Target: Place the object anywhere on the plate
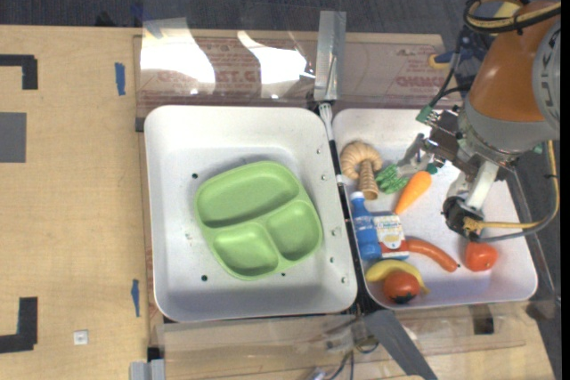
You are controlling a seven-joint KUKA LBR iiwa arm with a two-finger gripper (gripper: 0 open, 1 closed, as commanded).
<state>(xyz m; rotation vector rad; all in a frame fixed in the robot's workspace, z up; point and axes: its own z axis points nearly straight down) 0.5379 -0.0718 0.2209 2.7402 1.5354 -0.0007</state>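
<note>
A green plate with three compartments lies in the left bin with nothing on it. My gripper hangs low over the back of the right bin. It is just above an orange carrot and a green leafy toy. Nothing visibly sits in its grasp. The arm's grey and orange wrist hides the bin's far right corner.
The right bin also holds a tan woven toy, a blue bottle, a small carton, a red chili, a red tomato and a banana with a red fruit. A metal divider stands behind the bins.
</note>
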